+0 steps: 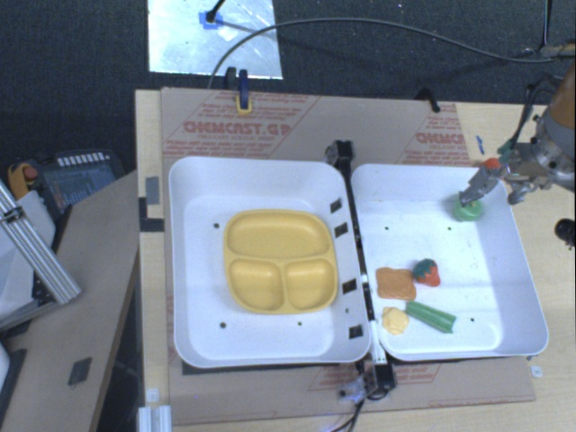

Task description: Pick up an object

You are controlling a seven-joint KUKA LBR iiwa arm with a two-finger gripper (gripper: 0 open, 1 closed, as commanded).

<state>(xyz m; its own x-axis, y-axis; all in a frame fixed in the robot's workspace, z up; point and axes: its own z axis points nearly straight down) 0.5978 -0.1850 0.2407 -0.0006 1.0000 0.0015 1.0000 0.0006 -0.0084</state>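
In the right bin [504, 268] several small toy foods lie loose: a round green piece [467, 211] near the far side, a brown-orange slab [394, 283], a red piece with a green top [427, 273], a yellow lump [394, 319] and a long green piece [430, 316]. My gripper [491, 196] hangs over the bin's far right corner, open, its fingers spread wide. The left fingertip [471, 196] is right above the round green piece, which sits beside that finger rather than between the two. Nothing is held.
The left bin [193, 241] holds a yellow divided plate [279, 261]. A black divider with clips [351, 241] runs between the bins. Cardboard [270, 120] lies under both, and cables cross the dark floor behind.
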